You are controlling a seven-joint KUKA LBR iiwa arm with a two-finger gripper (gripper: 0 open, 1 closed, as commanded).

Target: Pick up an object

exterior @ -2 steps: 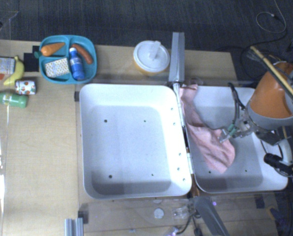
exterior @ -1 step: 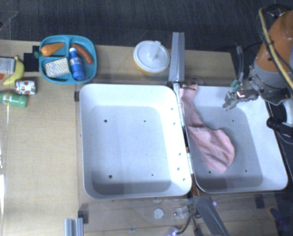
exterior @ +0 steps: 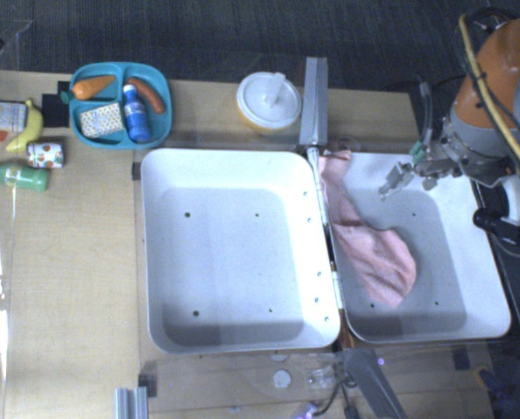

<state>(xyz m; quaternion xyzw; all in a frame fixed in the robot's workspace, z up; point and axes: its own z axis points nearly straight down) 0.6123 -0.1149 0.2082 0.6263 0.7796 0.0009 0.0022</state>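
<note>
A crumpled pink cloth lies in the right bin, draped from the bin's back left corner down along its left side toward the middle. My gripper hangs over the back of that bin, up and to the right of the cloth's bulk, its fingers pointing left and down. Nothing shows between the fingers. The grey arm with its orange band comes in from the right edge.
The left bin sits beside it, with a metal divider at the back between them. On the bench at the back left stand a blue tray of toy food, a yellow lidded cup, a banana, a can and a green bottle.
</note>
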